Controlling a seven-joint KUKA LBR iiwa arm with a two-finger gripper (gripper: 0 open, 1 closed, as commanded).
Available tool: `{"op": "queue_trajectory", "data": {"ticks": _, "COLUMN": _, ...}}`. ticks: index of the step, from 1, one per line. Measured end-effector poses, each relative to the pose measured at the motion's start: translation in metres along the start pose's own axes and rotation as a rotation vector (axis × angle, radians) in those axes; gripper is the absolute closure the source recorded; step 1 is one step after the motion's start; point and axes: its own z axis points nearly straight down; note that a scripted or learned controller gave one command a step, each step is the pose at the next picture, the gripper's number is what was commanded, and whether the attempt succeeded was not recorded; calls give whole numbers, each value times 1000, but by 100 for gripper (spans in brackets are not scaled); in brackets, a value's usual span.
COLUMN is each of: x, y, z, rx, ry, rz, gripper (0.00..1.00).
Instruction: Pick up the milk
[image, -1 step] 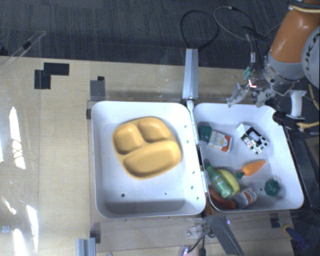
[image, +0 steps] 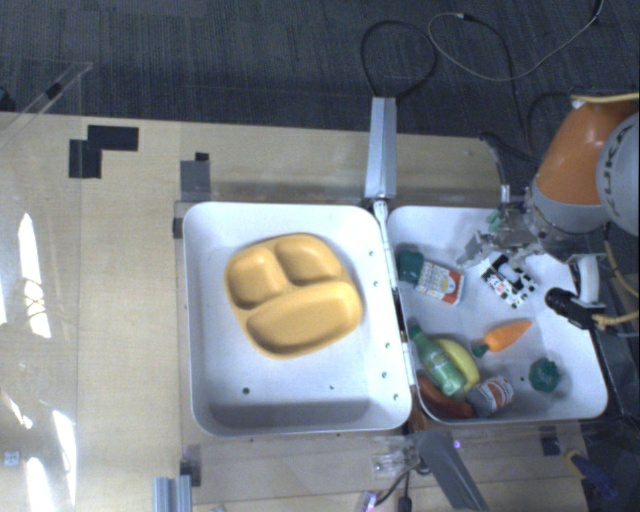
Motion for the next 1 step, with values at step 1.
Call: {"op": "queue_trajectory", "data": {"ticks": 1, "x": -29, "y": -17, "z": 23, "rx": -35, "ry": -9, "rz": 12, "gripper": 0}}
